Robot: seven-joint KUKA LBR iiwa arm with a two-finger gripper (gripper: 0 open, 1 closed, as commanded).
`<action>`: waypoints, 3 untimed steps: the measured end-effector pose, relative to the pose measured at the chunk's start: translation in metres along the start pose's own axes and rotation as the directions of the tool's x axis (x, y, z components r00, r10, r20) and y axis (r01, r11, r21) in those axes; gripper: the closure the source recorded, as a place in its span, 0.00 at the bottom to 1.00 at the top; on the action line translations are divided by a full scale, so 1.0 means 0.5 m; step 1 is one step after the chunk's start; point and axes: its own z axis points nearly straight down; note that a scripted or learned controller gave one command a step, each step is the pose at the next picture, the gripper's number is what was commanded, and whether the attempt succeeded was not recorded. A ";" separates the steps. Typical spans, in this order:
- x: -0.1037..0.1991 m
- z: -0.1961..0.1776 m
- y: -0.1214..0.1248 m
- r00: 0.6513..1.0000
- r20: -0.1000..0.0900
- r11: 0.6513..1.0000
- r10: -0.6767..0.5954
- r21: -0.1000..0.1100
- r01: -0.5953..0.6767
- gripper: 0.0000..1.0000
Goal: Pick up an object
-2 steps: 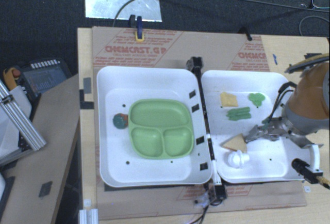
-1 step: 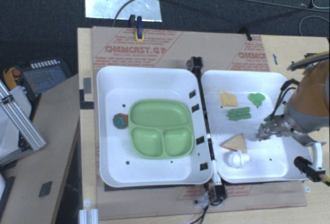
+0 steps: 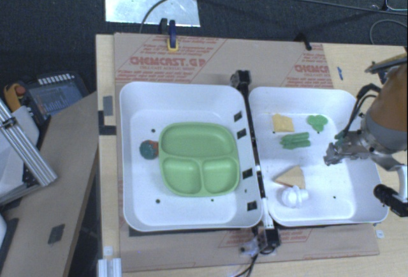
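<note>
The right bin (image 3: pixel 344 205) holds a yellow square piece (image 3: pixel 283 122), a green broccoli-like piece (image 3: pixel 317 121), a green bean-like bundle (image 3: pixel 295 140), a tan wedge (image 3: pixel 291 176) and a small white object (image 3: pixel 293 196). My gripper (image 3: pixel 334 156) hangs over the right part of this bin, to the right of the green bundle and above-right of the wedge. Nothing is visibly held by it. The arm comes in from the right edge.
The left bin (image 3: pixel 137 142) holds a green divided plate (image 3: pixel 196 159) and a small dark teal and red ball (image 3: pixel 148 149) at the plate's left. A black divider (image 3: pixel 248 142) runs between the bins. Cardboard lies under both bins.
</note>
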 end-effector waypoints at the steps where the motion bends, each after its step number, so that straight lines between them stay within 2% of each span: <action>1: 0.003 -0.129 0.009 1.000 0.001 1.000 -0.001 -0.002 0.001 1.00; 2: 0.003 -0.145 0.011 1.000 -0.001 1.000 0.000 0.003 0.000 1.00; 3: 0.106 -0.165 0.028 1.000 -0.003 1.000 -0.005 0.003 0.005 1.00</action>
